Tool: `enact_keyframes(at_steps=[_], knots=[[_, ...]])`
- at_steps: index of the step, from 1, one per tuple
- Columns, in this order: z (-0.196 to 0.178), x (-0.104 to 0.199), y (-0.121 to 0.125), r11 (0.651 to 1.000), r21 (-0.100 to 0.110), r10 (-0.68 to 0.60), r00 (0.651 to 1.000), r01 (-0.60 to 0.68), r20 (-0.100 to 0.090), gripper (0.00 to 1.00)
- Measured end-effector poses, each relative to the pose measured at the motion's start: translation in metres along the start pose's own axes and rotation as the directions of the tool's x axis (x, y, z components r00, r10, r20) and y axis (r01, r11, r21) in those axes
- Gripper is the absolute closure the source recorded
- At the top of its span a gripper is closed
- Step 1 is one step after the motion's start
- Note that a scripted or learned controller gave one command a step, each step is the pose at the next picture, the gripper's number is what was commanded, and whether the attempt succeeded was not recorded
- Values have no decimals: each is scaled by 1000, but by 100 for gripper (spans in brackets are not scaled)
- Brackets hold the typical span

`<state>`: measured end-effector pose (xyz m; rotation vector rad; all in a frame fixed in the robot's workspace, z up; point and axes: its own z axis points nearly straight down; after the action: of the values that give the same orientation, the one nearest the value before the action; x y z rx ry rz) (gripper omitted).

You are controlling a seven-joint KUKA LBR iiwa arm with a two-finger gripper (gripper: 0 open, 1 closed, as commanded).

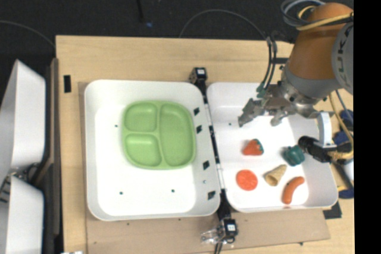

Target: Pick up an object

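Observation:
The right bin (232, 98) holds several toy foods. A red strawberry (253, 147) with a green top lies near its middle. A teal piece (293, 156) is to its right. Along the front lie a round red-orange slice (246, 179), a tan cone (275, 175) and an orange sausage (292, 189). My gripper (259, 121) hangs over the back half of this bin, above and just behind the strawberry. It is open, its two grey fingers spread apart with nothing between them.
The left bin (101, 187) carries a green divided plate (159, 134). A raised divider with black clips (209, 146) separates the two bins. The arm's orange band (315, 50) and cables stand over the right bin's back right corner.

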<state>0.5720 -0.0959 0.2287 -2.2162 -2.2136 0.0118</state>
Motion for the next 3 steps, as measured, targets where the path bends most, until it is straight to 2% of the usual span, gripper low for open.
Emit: enact_keyframes(at_steps=[1,2,3], knots=[[-7,0,3,1000,-13,-3,1000,3,1,0],[56,-3,-1,1000,-7,0,1000,0,2,0],[96,-5,-3,1000,-22,0,1000,0,6,0]])
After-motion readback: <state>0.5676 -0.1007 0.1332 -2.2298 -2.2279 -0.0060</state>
